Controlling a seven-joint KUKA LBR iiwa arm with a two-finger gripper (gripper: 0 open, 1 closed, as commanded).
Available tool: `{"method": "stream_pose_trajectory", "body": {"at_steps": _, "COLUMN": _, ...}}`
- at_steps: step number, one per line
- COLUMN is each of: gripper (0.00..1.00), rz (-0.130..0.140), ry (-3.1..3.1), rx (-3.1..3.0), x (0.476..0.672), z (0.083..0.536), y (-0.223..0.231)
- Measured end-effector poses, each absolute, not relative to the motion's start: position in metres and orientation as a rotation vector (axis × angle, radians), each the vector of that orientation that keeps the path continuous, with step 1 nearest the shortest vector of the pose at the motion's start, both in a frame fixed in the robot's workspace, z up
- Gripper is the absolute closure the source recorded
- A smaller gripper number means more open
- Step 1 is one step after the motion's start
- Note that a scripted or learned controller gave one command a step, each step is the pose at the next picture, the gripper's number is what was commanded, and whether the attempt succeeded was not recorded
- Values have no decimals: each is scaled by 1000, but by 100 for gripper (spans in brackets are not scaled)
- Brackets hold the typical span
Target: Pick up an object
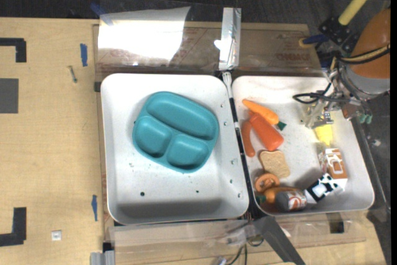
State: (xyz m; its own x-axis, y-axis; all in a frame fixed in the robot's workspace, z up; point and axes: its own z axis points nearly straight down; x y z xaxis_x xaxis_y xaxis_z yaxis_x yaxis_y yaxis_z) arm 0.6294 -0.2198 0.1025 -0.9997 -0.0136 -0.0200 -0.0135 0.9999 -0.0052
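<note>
Gripper (322, 116), grip state unclear, hangs above a yellow piece (324, 133) near the carrot (260, 111).

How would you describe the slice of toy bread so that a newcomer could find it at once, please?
Look in the right bin, the one crowded with toy food. Near its left wall, just below the orange bottle, lies the bread slice. It is the one flat, tan, speckled piece among brighter orange and yellow neighbours.
</note>
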Motion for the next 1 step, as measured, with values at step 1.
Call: {"method": "stream_pose_trajectory", "body": {"at_steps": 1, "gripper": 0, "rz": -7, "ry": 3123, "rx": -22, "x": 629, "z": 101, "y": -219}}
